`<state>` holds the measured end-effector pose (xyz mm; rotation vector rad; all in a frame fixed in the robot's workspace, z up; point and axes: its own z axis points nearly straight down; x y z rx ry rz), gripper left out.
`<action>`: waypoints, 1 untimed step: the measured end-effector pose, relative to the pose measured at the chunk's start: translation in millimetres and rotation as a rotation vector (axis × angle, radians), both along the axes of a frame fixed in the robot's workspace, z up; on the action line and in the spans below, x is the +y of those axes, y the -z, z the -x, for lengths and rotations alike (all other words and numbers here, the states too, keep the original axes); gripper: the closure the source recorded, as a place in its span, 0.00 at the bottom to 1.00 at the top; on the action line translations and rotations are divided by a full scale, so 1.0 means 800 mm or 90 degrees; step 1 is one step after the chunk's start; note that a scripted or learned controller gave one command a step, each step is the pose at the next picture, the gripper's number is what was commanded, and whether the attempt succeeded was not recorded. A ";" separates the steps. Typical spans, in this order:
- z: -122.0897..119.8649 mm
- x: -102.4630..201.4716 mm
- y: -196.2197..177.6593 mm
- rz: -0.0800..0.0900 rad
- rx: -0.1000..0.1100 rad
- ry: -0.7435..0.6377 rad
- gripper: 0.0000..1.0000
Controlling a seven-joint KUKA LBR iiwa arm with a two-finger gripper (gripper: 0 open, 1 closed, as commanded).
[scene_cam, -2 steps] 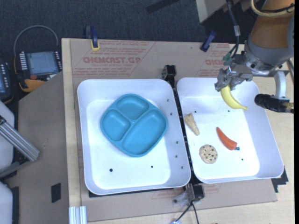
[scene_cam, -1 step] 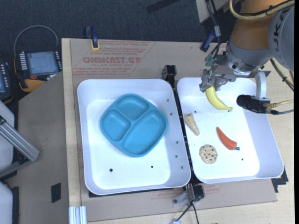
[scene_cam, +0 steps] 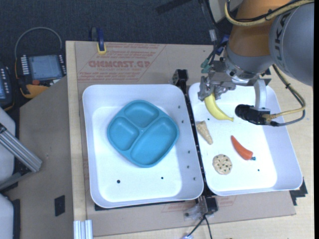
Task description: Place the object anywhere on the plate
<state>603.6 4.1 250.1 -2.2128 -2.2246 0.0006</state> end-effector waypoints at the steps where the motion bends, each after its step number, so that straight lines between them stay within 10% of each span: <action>1: 0.022 0.072 0.018 0.000 0.001 0.000 1.00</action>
